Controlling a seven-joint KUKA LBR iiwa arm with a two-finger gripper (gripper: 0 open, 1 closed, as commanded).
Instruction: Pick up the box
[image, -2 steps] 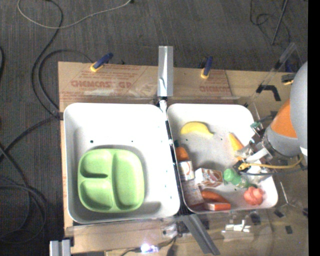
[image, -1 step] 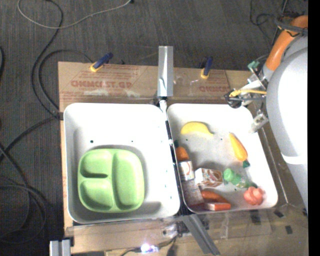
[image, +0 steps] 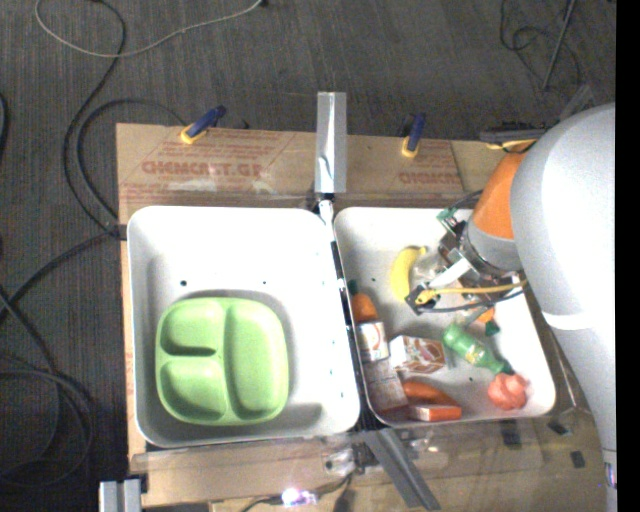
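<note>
Reaching into the right bin (image: 372, 235) from the right, the gripper (image: 440, 272) hangs over the bin's far half, just beside the banana (image: 403, 268). Whether it is spread or pressed together cannot be told, and nothing is seen pinched in it. The box (image: 420, 352), white and red, lies near the bin's middle, just left of the green bottle (image: 474, 345) and apart from the gripper. The step in hand is judged to be the approach. The next move calls for shifting toward the near side and descending squarely over the box. Counts: two bins, one arm, one plate (image: 224, 360) in the left bin (image: 200, 250), one banana, one bottle.
</note>
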